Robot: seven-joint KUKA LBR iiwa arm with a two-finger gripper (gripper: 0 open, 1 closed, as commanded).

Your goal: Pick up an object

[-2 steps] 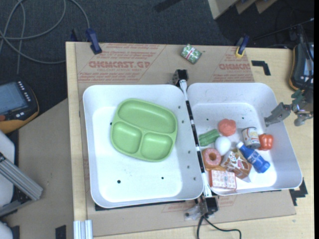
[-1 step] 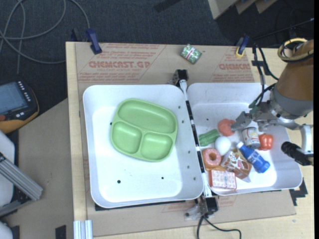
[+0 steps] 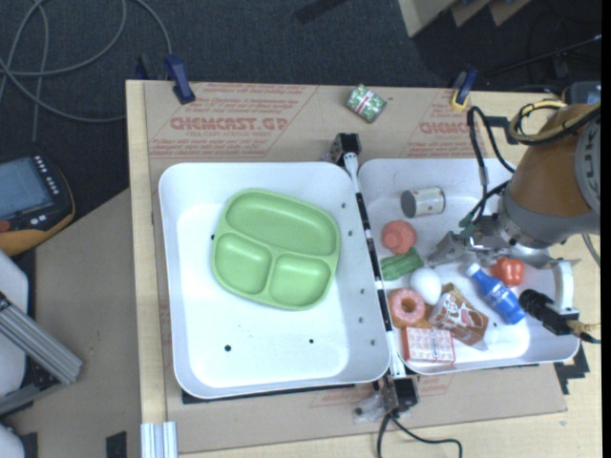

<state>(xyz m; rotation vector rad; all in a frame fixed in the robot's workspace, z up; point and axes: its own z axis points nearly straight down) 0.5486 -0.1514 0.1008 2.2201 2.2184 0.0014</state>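
Observation:
The right bin (image 3: 449,175) holds several small objects. Among them are a grey can (image 3: 423,201), a red-orange lump (image 3: 399,235), a green piece (image 3: 399,263), a white egg (image 3: 425,282) and a pink donut (image 3: 409,306). A brown snack packet (image 3: 462,317), a red-and-white box (image 3: 430,343), a blue bottle (image 3: 497,295) and a small orange item (image 3: 512,271) lie there too. My gripper (image 3: 465,246) hangs low over the middle of this bin, just above the blue bottle and right of the red-orange lump. Nothing is visibly held.
The left bin (image 3: 191,332) holds a green divided plate (image 3: 275,248). A small green-and-white packet (image 3: 366,102) lies on the cardboard behind the bins. Blue clamps (image 3: 178,78) pin the board. The arm's grey and orange body (image 3: 554,184) overhangs the right bin's far right side.

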